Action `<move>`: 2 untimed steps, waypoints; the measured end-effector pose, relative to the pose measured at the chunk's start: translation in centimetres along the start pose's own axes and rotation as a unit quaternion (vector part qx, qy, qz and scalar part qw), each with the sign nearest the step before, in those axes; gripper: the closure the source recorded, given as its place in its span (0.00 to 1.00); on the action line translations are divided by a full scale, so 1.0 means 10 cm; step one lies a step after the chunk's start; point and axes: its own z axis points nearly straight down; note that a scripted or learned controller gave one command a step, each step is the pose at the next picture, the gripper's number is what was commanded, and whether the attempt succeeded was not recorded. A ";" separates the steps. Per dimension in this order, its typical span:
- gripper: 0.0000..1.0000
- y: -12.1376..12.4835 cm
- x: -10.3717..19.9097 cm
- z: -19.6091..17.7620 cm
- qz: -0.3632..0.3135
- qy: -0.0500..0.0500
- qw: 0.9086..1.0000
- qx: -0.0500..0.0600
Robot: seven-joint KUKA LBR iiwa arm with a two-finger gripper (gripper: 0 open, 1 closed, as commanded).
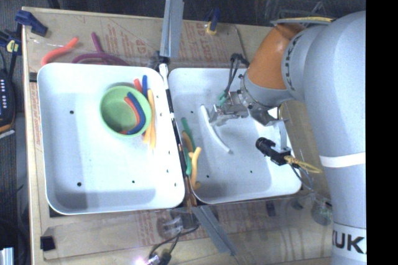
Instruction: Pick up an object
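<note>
My gripper [227,112] is low in the right bin [249,186], near its middle, reaching in from the right. A white curved strip [216,132] lies on the bin floor just below and left of the gripper, close to it or touching it. Something small and green [222,97] shows at the gripper's upper left side. Along the right bin's left wall lie a green stick [186,131] and a yellow piece [194,161]. The left bin [93,189] holds a green bowl [120,109] with red, blue and orange-yellow sticks [149,120] in and beside it.
The divider between the bins runs down at about [176,139]. Outside the bins, at the bench's top left, lie an orange piece [59,51] and a purple cord [99,58]. The arm's grey body covers the right bin's right side.
</note>
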 end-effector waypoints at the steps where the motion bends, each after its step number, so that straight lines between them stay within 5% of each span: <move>1: 0.00 0.00 0.00 0.00 0.000 0.000 1.000 0.000; 2: 0.00 -0.45 -0.30 0.20 -0.049 -0.002 0.999 0.000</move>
